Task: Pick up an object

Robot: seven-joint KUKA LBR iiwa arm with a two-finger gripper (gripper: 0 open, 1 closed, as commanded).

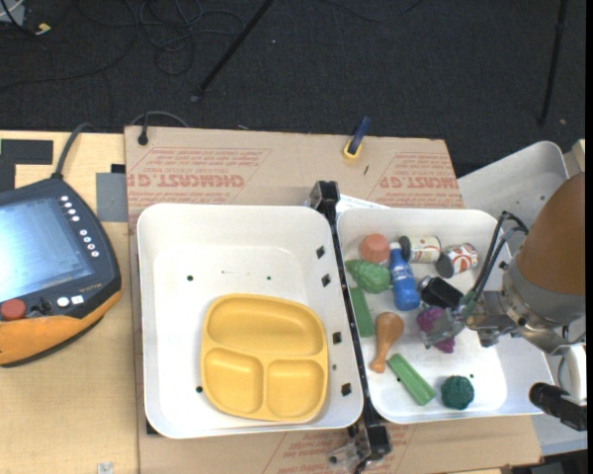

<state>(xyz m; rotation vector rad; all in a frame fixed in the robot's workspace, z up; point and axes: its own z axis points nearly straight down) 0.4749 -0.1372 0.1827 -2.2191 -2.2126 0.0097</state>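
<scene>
Arm (558, 255): comes in from the right and sits low over the right bin (489, 361), because that bin holds all the loose pieces.
Gripper (456, 322): down among the clutter at mid-bin; whether it is spread or pinched cannot be told.
Likely target: purple toy (434, 321), touching or just beside the gripper, though no hold on it is visible.
Neighbours: blue bottle (403, 278) and brown wooden pin (385, 338) lie close on the toy's left, and the dark green ball (458, 391) lies nearer the front rim, so crowding could spoil the grasp.
Left bin (227, 245): carries a yellow divided plate (265, 356), well apart from the work.
</scene>
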